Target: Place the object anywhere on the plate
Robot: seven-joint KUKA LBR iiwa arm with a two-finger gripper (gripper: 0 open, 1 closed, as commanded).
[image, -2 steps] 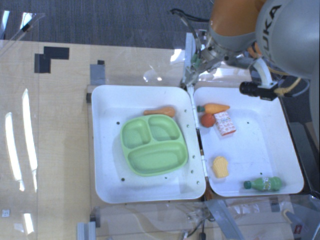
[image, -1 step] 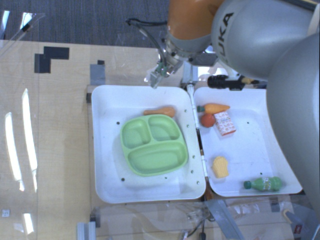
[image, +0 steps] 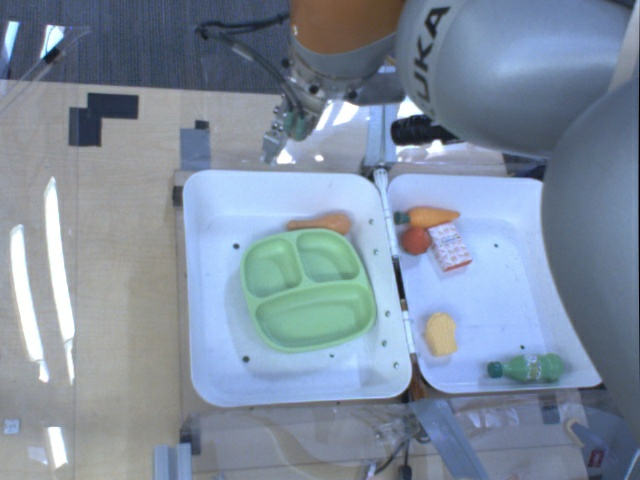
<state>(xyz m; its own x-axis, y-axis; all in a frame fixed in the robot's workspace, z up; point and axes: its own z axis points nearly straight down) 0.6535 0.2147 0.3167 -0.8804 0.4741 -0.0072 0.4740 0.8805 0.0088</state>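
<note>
Beside green plate [image: 308, 293], orange sausage [image: 321, 224]

A green plate [image: 308, 293] sat in the left bin [image: 215, 368]. A sausage [image: 321, 224] lay just behind it. The pincer [image: 283, 136] hovered beyond the bin.

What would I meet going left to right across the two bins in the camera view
green plate → orange sausage-shaped piece → tomato → yellow piece → red-and-white carton → green bottle
</note>
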